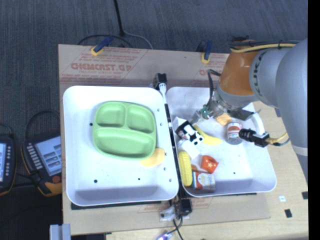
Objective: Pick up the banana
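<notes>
Cardboard-topped bench (100,66), seemingly grey carpet (50,14)

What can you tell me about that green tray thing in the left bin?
The green tray is a pale green divided plate, plastic by its look, with rounded corners. It has three compartments: two smaller ones along the far side and one long one along the near side, all bare. It lies flat and right way up in the left bin, somewhat askew. A yellow piece lies against its near right corner.
</notes>
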Controlling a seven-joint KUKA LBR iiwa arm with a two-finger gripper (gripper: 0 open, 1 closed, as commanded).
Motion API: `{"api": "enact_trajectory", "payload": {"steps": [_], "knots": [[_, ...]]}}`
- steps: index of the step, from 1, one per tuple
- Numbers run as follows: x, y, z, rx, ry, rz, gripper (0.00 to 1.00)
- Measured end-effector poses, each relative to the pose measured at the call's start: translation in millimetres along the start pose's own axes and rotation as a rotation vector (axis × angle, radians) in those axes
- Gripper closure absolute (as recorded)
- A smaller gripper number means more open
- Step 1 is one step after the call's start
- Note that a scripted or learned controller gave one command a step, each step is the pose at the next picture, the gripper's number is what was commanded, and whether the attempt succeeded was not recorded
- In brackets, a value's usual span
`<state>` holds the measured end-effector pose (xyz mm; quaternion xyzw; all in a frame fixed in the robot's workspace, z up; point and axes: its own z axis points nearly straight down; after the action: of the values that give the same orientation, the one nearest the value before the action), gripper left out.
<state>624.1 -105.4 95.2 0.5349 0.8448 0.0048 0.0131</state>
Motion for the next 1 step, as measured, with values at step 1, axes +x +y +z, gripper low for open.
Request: {"api": "enact_trajectory", "payload": {"steps": [1], "knots": [[11.0, -28.4, -0.6, -0.003, -0.001, -0.377, 0.00]]}}
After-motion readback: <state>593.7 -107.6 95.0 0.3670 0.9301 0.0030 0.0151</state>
